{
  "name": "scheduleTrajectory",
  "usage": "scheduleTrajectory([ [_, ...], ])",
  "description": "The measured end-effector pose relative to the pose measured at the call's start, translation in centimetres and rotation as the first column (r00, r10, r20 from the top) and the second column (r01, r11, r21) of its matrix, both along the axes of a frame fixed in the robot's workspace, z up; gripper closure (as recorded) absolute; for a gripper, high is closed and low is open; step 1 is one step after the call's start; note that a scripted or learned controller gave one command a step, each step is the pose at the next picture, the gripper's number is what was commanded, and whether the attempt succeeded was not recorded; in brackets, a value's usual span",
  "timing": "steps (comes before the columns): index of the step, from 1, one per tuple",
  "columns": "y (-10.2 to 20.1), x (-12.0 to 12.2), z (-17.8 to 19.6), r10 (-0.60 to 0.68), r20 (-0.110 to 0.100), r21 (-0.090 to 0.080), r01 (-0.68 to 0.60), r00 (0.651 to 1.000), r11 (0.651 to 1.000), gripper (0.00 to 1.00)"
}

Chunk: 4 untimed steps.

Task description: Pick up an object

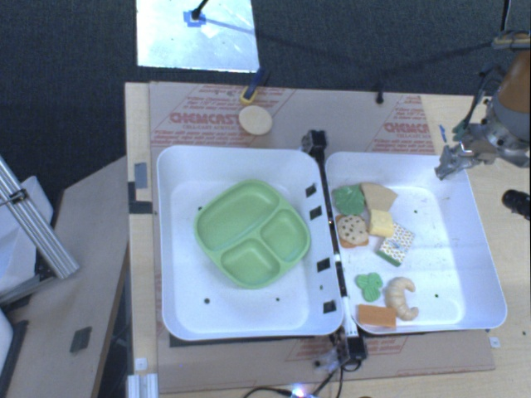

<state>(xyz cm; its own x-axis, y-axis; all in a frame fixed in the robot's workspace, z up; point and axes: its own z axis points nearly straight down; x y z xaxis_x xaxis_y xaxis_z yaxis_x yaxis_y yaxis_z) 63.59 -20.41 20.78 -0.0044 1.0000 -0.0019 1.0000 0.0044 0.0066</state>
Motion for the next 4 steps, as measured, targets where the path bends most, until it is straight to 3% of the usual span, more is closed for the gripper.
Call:
scheduleTrajectory([
  [1, 0.0, 0.1, 1.8, 0.001, -0.001, 0.001, -0.001, 1.000, 1.000, 1.00],
  [2, 4.6, -3.2, 2.7, 0.003, -0.006, 0.003, -0.003, 1.000, 1.000, 1.00],
  [4, 11.8, -10.5, 0.5, 0.002, -0.009, 0.004, -0.002, 1.000, 1.000, 1.00],
])
